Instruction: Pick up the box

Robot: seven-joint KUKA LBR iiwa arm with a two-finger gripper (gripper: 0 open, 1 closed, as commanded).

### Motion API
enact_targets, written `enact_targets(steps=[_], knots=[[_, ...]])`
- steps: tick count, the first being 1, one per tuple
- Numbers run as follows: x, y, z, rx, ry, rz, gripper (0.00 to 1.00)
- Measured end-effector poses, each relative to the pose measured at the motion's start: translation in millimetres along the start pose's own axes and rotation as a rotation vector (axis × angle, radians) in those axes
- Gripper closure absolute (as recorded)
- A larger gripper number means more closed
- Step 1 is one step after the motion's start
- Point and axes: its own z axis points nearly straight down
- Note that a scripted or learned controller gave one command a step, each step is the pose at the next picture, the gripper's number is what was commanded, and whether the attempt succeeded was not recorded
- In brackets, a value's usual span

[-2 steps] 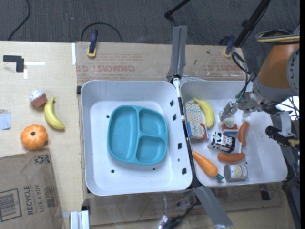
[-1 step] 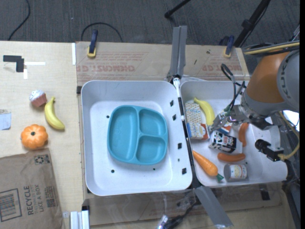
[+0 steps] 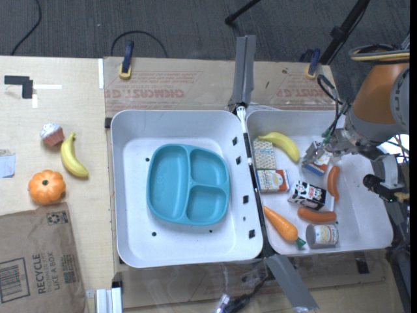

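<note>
Directly under the jaws, in the right-hand white bin (image 3: 381,237), lies a small blue-and-white box (image 3: 315,167), and I judge it the likeliest target of the pick. The jaws sit at the end of the grey KUKA arm (image 3: 376,95), low over the bin's upper middle. Their metal tips blur into the box's top edge, so I cannot tell whether they stand apart or together, nor whether they touch the box. Nothing shows the box as held.

The box lies flat and a little skewed, and its long axis seems to run from the jaws toward the near rim of the bin. It is so small and so overlapped that the axis is a guess.

Just beyond the box from the jaws, on the arm's side, an orange-red sausage (image 3: 333,180) lies nearly parallel to it and close. A yellow banana (image 3: 281,144) lies to the far side of the jaws from the arm, near but apart. Farther that way are two other boxes, a patterned one (image 3: 263,154) and a red-and-white one (image 3: 272,180), both well clear of the jaws. A black-and-white milk carton (image 3: 307,194) sits past the small box, nearer the camera.

The coming move probably turns on a short straight descent, with the closing direction across the box's narrow width. The sausage could get caught alongside.
</note>
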Motion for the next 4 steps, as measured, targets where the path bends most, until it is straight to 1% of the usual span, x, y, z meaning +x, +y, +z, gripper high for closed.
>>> enact_targets(steps=[1,2,3,4], knots=[[74.2,-18.2,-0.3,0.0,0.0,0.02,0.0],[78.6,-47.7,0.5,0.003,0.002,0.146,0.0],[44.9,-17.8,0.5,0.002,0.001,0.175,0.0],[36.3,-10.7,-95.5,0.001,0.0,0.167,0.0]])
